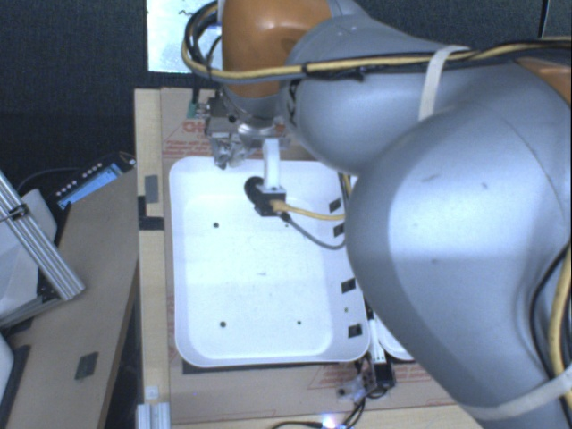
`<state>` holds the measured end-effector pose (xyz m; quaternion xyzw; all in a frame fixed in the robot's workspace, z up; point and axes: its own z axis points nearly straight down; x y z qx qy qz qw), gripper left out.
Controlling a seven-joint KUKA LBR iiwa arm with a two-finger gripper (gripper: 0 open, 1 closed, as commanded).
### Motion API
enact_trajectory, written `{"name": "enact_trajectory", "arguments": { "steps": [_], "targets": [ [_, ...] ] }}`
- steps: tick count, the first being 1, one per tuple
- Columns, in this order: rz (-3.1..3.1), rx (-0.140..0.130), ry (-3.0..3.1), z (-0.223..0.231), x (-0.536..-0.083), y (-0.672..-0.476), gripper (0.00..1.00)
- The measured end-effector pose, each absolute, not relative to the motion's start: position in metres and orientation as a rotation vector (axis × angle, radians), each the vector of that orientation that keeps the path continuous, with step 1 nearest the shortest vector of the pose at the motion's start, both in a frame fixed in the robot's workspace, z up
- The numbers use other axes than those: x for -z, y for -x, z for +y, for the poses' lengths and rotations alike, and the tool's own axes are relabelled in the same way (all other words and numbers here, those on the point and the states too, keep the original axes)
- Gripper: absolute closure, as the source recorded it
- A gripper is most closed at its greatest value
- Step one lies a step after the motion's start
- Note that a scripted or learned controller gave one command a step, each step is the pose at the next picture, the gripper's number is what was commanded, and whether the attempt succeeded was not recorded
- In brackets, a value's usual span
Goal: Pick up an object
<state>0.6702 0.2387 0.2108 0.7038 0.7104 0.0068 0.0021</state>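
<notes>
Object position cannot be told: the right side of the bench (152, 329) is covered by the grey arm (447, 195). Only white floor with small dark specks is seen in the left bin (259, 275). The gripper (225, 155) is held over that bin's far edge, near its far-left corner; its opening and load cannot be told. If it is lowered there, the rim may be struck or nothing grasped.

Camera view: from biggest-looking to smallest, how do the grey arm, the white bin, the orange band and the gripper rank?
1. grey arm, though it looms close to the camera, so its true lead is unsure.
2. white bin.
3. orange band, also nearer the camera than the bin.
4. gripper.
</notes>
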Motion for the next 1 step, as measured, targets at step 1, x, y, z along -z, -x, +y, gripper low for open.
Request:
{"name": "enact_trajectory", "arguments": {
  "steps": [1],
  "targets": [
    [2.23,-0.007,-2.209,0.2353,-0.2141,-0.6695,1.0]
  ]
}}
